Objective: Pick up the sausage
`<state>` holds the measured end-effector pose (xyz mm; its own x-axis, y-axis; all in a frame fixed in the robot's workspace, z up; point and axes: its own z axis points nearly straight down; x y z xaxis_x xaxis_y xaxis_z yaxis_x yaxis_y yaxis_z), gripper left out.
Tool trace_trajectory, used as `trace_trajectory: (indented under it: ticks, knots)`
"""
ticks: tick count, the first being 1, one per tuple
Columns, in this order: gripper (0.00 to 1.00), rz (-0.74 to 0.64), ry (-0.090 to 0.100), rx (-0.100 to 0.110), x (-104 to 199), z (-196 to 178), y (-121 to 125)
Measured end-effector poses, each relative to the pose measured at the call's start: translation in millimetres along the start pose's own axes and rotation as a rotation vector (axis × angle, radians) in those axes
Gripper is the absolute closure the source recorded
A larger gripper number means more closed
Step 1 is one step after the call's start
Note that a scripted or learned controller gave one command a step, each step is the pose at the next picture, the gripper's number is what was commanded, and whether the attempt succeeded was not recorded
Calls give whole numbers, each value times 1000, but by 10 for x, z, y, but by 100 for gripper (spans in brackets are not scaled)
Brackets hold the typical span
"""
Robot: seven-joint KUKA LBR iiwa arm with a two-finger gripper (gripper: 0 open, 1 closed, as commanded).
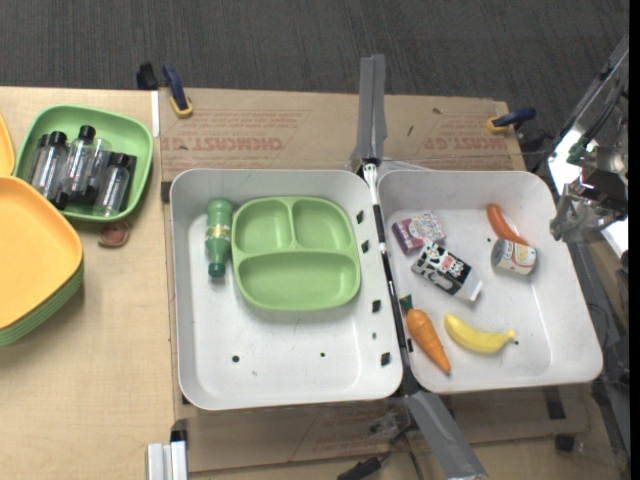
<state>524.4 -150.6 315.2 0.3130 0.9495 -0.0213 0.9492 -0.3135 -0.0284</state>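
Over at the right edge of the camera view, the gripper [583, 211] is hanging just outside the right bin [560, 363], past its right wall, and honestly I can't tell how the jaws are set because that whole area is a jumble of grey metal. Nothing is showing between them as far as I can make out. Closest to it, the sausage [505, 223] is lying in the upper right part of the right bin, an orange-red thing angled on a slant, with its lower end touching or just beside a small cup-like container [515, 257] with a yellow and white label. Moving left, a black and white milk carton [442, 268] is lying on its side near the bin's middle, and a small purple packet [417, 231] is sitting just above it. Down toward the front, a banana [479, 333] and a carrot [428, 339] are lying near each other, the carrot close to the divider. Next door, the left bin [200, 368] is holding a green divided plate [295, 253] with a green bottle [218, 236] lying just beside its left edge. Further left on the bench, a green tray of small dark-capped bottles [82, 166] and a stack of orange plates [35, 258] are sitting well apart from everything.
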Motion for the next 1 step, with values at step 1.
trace_trajectory:
  ticks: [1]
  knots:
    - [100,-1,-3,3,-9,-73,3]
